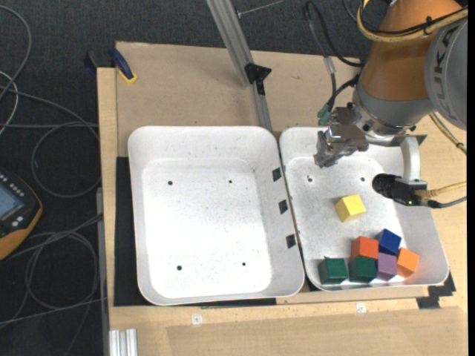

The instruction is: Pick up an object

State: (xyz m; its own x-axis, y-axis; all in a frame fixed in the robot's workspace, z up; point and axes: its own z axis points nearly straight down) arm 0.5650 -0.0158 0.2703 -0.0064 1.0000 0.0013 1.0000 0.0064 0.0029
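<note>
We take the yellow block (pixel 349 207) as our landmark; it lies alone on the floor of the right bin (pixel 297 199). Up and to its left hangs the gripper (pixel 326 156), above the bin's far end, well apart from the block. We see nothing held at its tip, and we cannot tell how wide it stands. Below and right of the yellow block, a cluster crowds the near corner: two orange blocks (pixel 364 247), a blue block (pixel 390 240), a purple block (pixel 387 264) and two green blocks (pixel 334 270). The left bin (pixel 141 199) lies across from it.
</note>
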